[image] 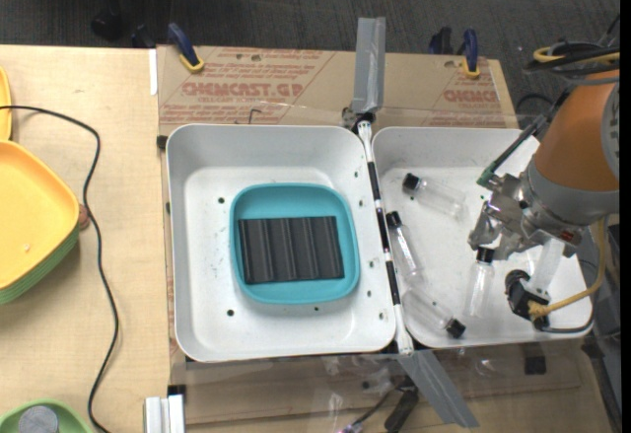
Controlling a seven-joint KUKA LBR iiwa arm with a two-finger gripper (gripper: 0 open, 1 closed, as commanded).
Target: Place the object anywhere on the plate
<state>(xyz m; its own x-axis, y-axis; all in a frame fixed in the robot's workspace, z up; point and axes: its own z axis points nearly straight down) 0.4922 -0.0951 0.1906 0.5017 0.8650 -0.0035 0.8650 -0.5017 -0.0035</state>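
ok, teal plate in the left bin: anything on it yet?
Nothing on it. The teal plate shows only its bare dark ribbed centre; the clear tubes, like one at, lie in the right bin.

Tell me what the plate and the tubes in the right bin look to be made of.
Plate: likely matte teal plastic, smooth moulded rim; its dark ribbed centre may be rubber. Tubes: clear plastic or glass, since the white bin shows through them; caps look black plastic.

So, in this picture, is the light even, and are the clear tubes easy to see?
Camera view: light is soft and even, with faint shadows inside the left bin; the clear tubes nearly vanish against the white right bin; the gripper looks slightly blurred.
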